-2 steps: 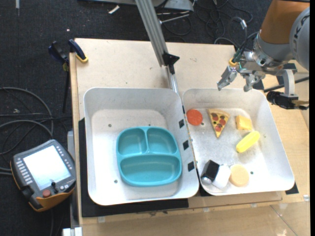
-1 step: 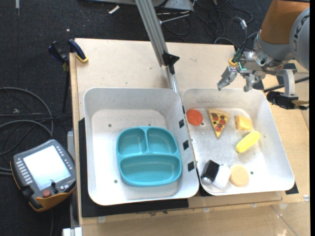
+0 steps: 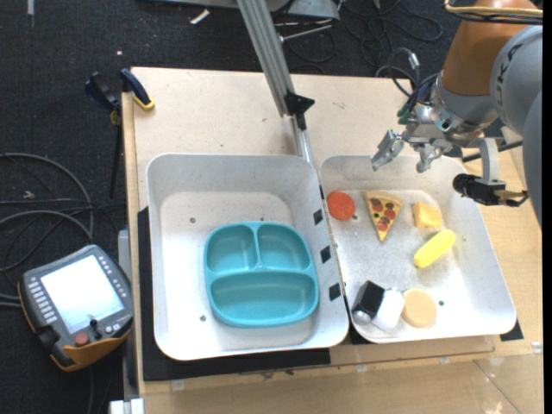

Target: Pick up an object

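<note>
Grey gripper (image 3: 406, 155) hovers fingers spread, holding nothing, over right bin's (image 3: 492, 257) far edge; pizza slice (image 3: 383, 214) lies just nearer camera, tip pointing away from gripper.

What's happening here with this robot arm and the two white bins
A grey robot arm reaches in from the right, its gripper open and hovering above the far edge of the right bin, holding nothing. That bin holds toy food: a pizza slice, a red round piece, a yellow corn-like piece, a cheese-like block, a tan disc and a black-and-white item. The left bin holds a teal divided plate. Nothing is picked up yet.
</note>
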`<state>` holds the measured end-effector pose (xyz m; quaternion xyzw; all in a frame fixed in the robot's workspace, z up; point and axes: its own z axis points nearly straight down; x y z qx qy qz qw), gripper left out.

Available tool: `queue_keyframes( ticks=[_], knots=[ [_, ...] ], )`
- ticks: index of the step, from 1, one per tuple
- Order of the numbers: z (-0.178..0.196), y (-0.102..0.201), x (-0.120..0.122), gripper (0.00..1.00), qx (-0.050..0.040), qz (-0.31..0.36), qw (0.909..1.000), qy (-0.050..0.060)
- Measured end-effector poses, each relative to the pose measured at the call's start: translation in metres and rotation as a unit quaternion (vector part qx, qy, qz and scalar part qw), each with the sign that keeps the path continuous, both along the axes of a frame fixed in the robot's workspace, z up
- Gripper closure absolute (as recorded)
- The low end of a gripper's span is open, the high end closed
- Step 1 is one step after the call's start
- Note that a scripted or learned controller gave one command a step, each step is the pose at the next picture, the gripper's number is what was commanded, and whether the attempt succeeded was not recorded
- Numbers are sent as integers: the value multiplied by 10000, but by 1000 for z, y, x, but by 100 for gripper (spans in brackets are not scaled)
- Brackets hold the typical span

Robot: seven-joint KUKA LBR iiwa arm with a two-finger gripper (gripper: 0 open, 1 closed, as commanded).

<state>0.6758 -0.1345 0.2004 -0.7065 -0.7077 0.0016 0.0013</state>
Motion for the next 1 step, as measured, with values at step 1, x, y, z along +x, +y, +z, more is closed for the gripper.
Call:
queue_keyframes(
  ticks=[1],
  knots=[
    [-44, 5, -1, 0, 1, 10, 10000, 3]
  ],
)
